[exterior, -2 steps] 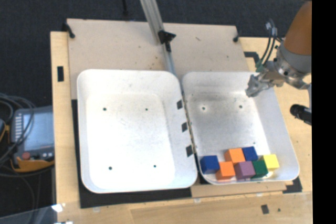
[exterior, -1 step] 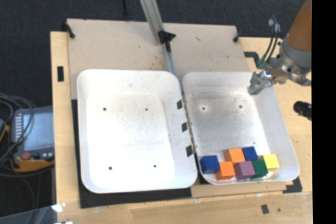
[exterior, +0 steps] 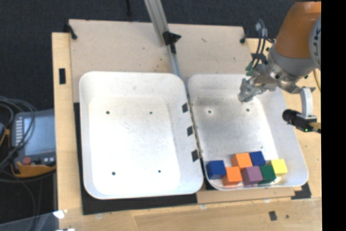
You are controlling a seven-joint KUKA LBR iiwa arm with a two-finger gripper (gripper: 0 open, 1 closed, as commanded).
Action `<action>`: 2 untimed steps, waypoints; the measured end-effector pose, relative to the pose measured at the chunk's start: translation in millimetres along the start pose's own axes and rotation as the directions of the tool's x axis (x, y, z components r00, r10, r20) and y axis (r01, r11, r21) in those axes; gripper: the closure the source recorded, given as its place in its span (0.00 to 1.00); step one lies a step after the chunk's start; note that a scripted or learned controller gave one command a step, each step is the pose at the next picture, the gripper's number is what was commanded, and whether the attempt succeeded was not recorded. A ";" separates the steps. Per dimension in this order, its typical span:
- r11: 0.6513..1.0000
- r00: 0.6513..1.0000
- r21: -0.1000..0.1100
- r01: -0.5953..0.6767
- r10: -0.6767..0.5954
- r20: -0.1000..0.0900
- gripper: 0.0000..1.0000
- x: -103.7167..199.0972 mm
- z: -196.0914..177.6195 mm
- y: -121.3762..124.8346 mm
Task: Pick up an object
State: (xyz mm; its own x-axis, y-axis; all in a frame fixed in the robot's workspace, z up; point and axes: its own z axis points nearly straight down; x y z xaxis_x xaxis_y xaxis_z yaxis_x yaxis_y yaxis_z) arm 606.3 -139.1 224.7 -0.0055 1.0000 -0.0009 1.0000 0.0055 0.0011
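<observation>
Starting at the near rim of the right bin (exterior: 281,116), toward 6 o'clock: a tight cluster of coloured blocks sits against that wall. Blue block (exterior: 215,168) at the cluster's 9 o'clock end, then an orange block (exterior: 233,175), purple block (exterior: 252,175), green block (exterior: 267,172) and yellow block (exterior: 279,166) at the 3 o'clock end. A second orange block (exterior: 243,159) and a second blue block (exterior: 257,157) lie just behind, touching the front row. Any of these would serve as the pick target.

Left bin (exterior: 86,116) lies alongside, at 9 o'clock of the right one, both on the desk (exterior: 135,40).

Farther back, the gripper (exterior: 247,90) hangs over the far half of the right bin, toward 12 o'clock of the cluster and well apart from it. Jaws: cannot tell whether open or closed at this resolution; nothing visible between them.

Judgement: approach step, grasp not yet made. Next move calls for travel toward 6 o'clock over the cluster, then descent onto an edge block (yellow or blue looks least crowded), since the packed neighbours leave little room beside the inner ones.
</observation>
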 end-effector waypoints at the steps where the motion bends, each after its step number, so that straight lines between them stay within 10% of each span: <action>1: 1.000 1.000 -0.001 0.002 -0.002 -0.003 1.00 52.6 -11.8 -3.1; 2: 1.000 1.000 0.001 0.001 -0.001 -0.001 1.00 103.4 -2.0 -13.0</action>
State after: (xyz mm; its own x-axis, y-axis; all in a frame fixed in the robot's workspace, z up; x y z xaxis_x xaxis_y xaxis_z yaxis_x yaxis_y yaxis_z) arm 592.7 -35.8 226.6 -0.0061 1.0000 0.0002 1.0000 0.0061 -0.0004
